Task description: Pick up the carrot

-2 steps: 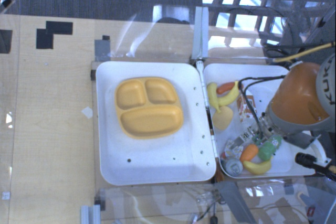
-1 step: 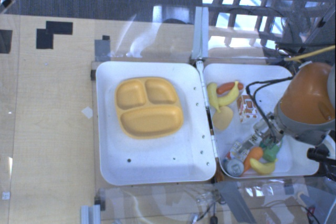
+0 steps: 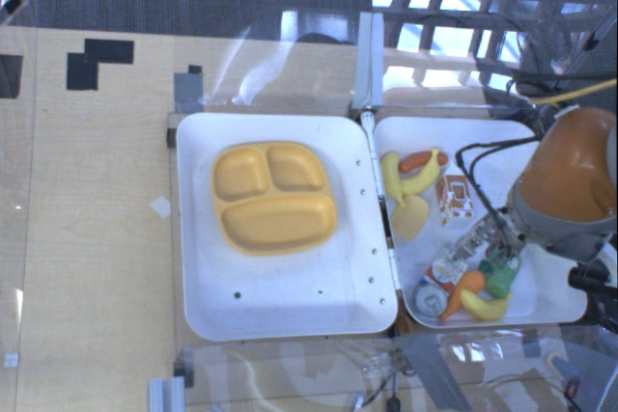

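My hand (image 3: 480, 246) hangs low in the right bin (image 3: 541, 309), just above the carrot (image 3: 462, 289) near the front edge, btwn a can and a banana. Can't tell how far open it is. Approach step; next: drop straight down, close on the carrot.

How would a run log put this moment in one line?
arm: over right bin | gripper: just above carrot | carrot: lying in bin | plate: left bin

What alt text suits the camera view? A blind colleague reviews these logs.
The gripper hangs low in the right bin, just above the carrot among toy foods. The left bin holds a yellow divided plate.
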Tool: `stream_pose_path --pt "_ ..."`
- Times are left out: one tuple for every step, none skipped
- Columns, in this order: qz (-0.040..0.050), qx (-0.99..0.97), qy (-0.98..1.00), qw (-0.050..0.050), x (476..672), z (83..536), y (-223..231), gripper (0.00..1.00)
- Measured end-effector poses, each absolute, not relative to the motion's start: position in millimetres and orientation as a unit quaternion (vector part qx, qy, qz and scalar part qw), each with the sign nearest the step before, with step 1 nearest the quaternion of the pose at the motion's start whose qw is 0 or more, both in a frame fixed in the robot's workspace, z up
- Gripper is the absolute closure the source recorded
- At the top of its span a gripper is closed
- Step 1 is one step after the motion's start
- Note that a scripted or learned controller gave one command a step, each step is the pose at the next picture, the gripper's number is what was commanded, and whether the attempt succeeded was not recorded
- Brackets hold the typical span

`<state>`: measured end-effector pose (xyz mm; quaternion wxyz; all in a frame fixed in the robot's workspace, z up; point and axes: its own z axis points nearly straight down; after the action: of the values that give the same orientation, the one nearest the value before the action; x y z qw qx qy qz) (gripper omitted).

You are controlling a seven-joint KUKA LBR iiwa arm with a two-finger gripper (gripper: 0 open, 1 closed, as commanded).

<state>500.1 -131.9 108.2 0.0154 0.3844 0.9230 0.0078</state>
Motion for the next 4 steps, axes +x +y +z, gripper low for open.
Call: stream_pose_path --pt "0.0077 0.385 0.923 0.016 500.4 109 -132 0.0" --pt "0.0019 0.332 0.943 0.007 491.7 89 -171 0.0" --pt "0.0016 0.402 0.916 0.007 546.4 89 -206 0.0" --pt "0.0029 0.496 0.868 0.006 491.3 89 -131 0.0"
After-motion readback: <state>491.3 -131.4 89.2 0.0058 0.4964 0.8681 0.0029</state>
